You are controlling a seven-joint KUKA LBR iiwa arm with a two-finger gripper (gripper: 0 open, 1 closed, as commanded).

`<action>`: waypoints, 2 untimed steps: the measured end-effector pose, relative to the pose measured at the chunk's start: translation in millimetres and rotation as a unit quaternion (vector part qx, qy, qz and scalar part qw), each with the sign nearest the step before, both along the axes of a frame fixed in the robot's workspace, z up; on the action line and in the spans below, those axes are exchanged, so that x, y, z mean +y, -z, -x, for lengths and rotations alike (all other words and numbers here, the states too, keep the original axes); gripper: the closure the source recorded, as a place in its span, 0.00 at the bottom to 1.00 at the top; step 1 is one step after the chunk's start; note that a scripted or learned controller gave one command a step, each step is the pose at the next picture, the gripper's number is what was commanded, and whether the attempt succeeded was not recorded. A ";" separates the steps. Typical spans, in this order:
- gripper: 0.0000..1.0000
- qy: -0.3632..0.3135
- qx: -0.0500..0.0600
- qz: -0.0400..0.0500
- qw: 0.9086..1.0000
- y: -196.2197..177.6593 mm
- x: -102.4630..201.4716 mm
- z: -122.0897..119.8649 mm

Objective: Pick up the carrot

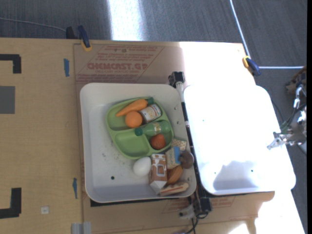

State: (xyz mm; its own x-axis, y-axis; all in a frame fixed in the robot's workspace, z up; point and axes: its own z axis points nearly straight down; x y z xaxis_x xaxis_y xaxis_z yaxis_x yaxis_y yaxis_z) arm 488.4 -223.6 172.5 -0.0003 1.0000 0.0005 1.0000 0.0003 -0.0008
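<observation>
- Writing: cardboard sheet [129, 62] under the bins has red print, reads roughly "CHEMCAST GP"; smaller lines too blurred to read.
- Small jar [150, 113] and green bottle [157, 129] carry labels, text illegible. Brown carton [158, 169] has white markings, unreadable.
- Carrot [131, 107]: lying tilted in the upper compartment of the green divided tray [127, 145], inside the left bin [95, 130]. Orange round fruit [133, 120] just below it, jar just beside its tip.
- White egg [142, 166] and clutter sit at the bin's lower right, off the tray.
- Right bin [229, 130]: washed out by strong sunlight.
- Pincer [282, 138]: at the far right edge, outside the right bin, well apart from the carrot. Cannot tell its state.
- Surface [39, 145]: tan board, black corner marks, blue tape bits, clamps on the cardboard's top edge.
- Room: grey carpet [195, 11], sunlit stripe, blue cable [239, 21] across it.
</observation>
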 end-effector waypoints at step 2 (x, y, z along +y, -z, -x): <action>1.00 -0.001 -0.001 0.001 1.000 -4.0 -0.1 -13.1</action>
State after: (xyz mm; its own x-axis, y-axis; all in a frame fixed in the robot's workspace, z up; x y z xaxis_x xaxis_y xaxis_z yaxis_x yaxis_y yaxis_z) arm 501.6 -223.7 176.5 -0.0014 1.0000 -0.0010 1.0000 0.0014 0.0020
